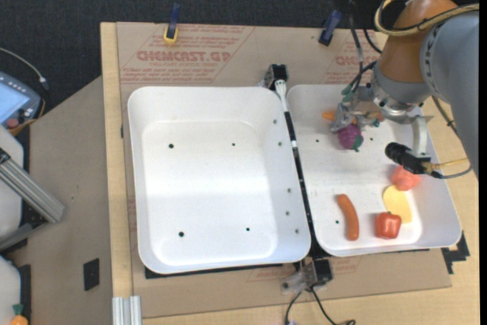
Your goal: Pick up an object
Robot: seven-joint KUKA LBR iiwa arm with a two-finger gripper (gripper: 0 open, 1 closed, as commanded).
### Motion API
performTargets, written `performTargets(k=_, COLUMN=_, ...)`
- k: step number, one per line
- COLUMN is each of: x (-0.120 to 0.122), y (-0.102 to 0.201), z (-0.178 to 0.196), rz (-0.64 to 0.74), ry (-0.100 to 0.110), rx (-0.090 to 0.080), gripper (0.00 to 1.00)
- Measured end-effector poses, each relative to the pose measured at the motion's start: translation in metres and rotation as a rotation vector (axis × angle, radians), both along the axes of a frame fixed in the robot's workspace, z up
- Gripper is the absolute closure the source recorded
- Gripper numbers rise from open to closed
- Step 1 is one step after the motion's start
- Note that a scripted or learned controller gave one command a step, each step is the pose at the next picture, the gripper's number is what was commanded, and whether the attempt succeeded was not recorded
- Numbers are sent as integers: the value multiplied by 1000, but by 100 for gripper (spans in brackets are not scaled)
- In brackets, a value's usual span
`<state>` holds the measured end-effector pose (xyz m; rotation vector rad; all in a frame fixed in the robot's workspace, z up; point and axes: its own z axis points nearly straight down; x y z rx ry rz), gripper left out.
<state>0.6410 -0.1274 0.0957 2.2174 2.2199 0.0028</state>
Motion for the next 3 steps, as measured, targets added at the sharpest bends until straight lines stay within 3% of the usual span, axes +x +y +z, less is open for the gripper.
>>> performTargets(k=1, x=29, y=104, z=96, rz=9, ry=-8, rx=3, gripper=100)
performTargets(k=2, x=-9, y=162, z=156, rz=6, ry=-3, rx=4, gripper=100)
performTargets(k=3, x=-29, y=199, z=181, rz=2, ry=1, rx=3, gripper=100)
